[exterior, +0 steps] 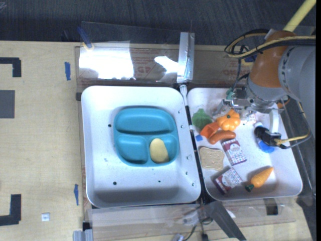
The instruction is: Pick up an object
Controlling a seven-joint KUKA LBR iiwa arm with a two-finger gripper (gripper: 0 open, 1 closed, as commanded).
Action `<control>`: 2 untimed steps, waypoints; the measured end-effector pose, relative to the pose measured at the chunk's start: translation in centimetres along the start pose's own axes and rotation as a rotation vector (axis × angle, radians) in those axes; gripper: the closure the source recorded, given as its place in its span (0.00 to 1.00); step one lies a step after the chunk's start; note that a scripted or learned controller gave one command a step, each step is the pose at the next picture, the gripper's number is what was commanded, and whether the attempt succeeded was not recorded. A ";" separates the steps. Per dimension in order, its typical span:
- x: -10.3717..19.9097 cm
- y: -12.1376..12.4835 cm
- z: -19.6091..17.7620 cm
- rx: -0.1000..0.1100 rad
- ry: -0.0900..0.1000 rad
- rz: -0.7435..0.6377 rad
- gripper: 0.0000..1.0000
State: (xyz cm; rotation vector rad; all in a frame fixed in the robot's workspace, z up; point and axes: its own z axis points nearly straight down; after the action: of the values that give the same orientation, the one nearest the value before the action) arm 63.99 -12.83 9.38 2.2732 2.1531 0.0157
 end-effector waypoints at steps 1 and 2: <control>-0.1 0.2 -1.3 -0.008 -0.003 0.001 1.00; 5.6 2.8 -9.5 0.005 0.001 0.030 1.00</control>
State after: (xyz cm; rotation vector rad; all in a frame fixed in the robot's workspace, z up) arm 66.92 -7.38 18.95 2.3093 2.1218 0.0115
